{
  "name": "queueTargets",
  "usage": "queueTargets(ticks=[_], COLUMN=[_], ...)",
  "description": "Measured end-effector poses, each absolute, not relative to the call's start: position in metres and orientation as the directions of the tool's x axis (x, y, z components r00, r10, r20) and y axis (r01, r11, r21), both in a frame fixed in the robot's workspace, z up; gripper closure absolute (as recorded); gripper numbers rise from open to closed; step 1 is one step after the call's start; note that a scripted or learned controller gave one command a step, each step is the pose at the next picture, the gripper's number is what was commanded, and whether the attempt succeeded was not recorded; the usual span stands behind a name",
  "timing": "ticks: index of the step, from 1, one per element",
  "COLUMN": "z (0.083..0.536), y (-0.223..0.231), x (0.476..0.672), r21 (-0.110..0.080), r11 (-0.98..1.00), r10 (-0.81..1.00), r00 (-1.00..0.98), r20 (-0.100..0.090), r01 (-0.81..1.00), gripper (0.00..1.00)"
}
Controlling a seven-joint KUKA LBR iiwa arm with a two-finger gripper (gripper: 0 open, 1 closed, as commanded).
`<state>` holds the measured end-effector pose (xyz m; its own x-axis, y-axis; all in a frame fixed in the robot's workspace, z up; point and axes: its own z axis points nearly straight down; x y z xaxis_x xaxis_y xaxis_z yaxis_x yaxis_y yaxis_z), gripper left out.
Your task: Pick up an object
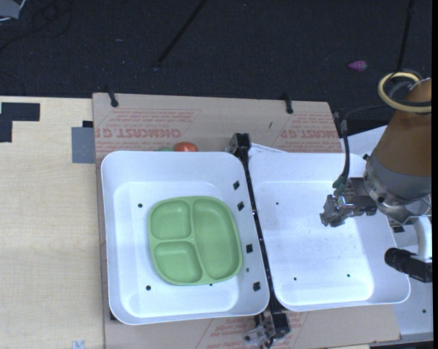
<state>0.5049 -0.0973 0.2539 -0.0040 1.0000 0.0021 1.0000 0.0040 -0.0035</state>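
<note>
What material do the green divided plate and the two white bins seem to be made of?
Green plate: probably molded plastic, matte, with smooth rounded compartment ridges. Left bin and right bin: likely thin formed plastic, slightly glossy, with soft rounded rims and corners.

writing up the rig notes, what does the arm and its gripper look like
The arm has an orange band above a grey wrist section. A black cable runs down beside it, with a yellowish loop near the top. The gripper is small, metallic grey with dark parts.

Left bin (124, 195) floor largely occupied by a green divided plate (194, 239); right bin (306, 282) floor open, with the gripper (337, 213) above its right part.
</note>
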Motion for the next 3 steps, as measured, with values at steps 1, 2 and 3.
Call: queueTargets(ticks=[1, 2, 3], z=[0.242, 0.23, 0.218], y=[-0.053, 0.002, 0.054], x=[0.508, 0.516, 0.52], r21=[-0.004, -0.006, -0.007], r11=[0.003, 0.004, 0.004], r10=[1.0, 1.0, 1.0], r00=[-0.003, -0.004, -0.004], r20=[0.002, 0.002, 0.002], r01=[1.0, 1.0, 1.0], gripper=[1.0, 1.0, 1.0])
